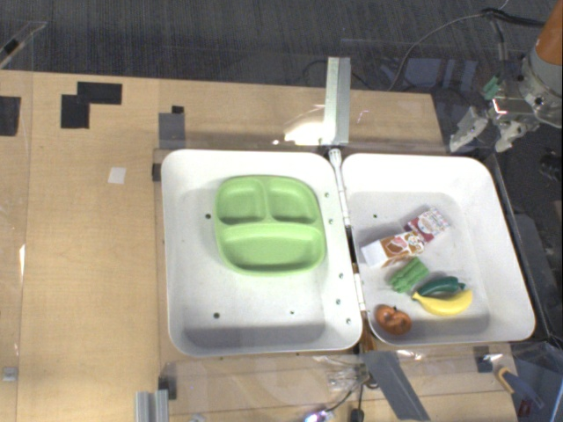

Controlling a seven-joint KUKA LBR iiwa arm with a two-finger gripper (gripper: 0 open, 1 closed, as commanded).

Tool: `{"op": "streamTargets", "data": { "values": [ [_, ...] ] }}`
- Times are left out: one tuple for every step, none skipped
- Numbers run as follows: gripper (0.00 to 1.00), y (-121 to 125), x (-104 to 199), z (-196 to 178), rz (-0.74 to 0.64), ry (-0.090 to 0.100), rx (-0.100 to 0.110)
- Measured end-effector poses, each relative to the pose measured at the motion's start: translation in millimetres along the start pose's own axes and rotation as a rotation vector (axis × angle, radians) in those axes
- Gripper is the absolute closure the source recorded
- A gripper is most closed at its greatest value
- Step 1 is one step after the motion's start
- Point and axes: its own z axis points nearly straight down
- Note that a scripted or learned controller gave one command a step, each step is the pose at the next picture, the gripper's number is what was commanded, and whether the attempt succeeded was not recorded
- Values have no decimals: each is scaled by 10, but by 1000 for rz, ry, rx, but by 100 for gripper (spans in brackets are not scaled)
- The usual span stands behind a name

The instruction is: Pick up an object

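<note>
In the right bin (pixel 493 192), a shallow white tray with rounded corners and smooth matte walls, five small items lie clustered toward the near half. A curved yellow banana (pixel 444 302) with a glossy plastic look rests nearest the right wall, and a dark green pepper-like piece (pixel 442 285) lies touching its upper edge. Just left of that sits a brighter green leafy or ridged piece (pixel 407 276). Above it a flat printed packet (pixel 413 236), red, brown and white with a white end, lies at a slant running up toward the right. One round reddish-brown fruit (pixel 393 320), like an apple, sits by the near left corner, close to the divider between the bins. The left bin (pixel 189 262), of the same white shape, holds a single pale green plate (pixel 268 222), a rounded rectangle moulded into three compartments: two small ones at the far side and one wide one nearer. Both bins sit side by side on a light wood bench (pixel 79 262) with a few black patches at its far left. The gripper (pixel 493 130) hangs beyond the far right corner of the right bin, outside its rim and well apart from every item; two pale fingers (pixel 466 132) point down and stand apart with nothing between them. The grey wrist and orange band rise toward the upper right edge.
</note>
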Motion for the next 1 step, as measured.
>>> {"op": "streamTargets", "data": {
  "values": [
    [0,-857,70,875,35,1,2]
  ]
}}
